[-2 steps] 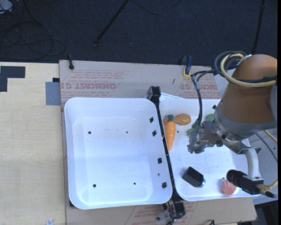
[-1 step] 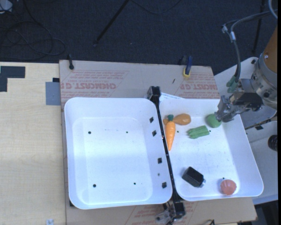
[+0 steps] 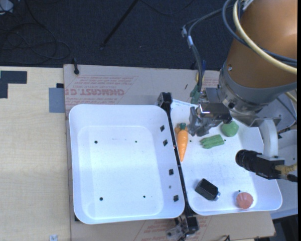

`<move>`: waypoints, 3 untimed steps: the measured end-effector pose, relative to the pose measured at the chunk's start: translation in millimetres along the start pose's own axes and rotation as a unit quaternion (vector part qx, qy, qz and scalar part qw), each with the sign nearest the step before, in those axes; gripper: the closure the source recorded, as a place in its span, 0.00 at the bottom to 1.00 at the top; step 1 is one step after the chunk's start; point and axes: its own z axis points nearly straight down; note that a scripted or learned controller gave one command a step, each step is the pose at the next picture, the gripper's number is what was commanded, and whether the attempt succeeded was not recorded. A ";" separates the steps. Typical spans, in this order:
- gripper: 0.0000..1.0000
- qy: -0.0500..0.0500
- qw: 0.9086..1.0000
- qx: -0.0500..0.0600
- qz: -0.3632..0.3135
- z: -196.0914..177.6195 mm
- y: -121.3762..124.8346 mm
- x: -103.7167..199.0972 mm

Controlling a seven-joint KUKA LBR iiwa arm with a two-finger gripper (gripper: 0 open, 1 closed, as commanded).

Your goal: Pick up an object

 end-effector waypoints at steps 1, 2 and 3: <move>1.00 -0.001 1.000 0.001 0.001 13.3 0.0 57.3; 1.00 0.000 1.000 -0.001 -0.001 -10.6 0.3 109.6; 1.00 -0.001 1.000 0.000 0.005 -19.2 0.1 14.5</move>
